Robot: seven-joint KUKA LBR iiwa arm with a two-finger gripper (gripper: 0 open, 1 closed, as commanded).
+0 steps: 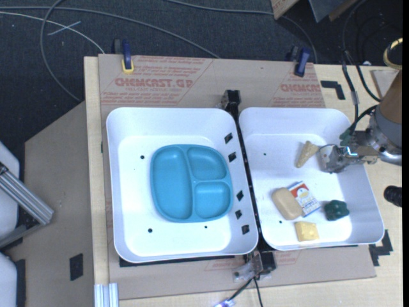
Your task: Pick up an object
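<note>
In the right bin (pixel 275 125) lie several small things: a tan wedge (pixel 307 152) toward the back, a beige roll (pixel 287 203), a red and white card (pixel 305 197) beside it, a dark green piece (pixel 335 210) and a yellow block (pixel 307 231) at the front. My gripper (pixel 331 159) reaches in over the bin's right side, just right of the tan wedge and apart from it. Nothing shows between its tips.
The left bin (pixel 128 190) holds a blue divided plate (pixel 191 182). Black clips run down the divider (pixel 238 171) between the bins. Blue clamps (pixel 127 55) hold the board at the back. Cables lie on the dark floor behind.
</note>
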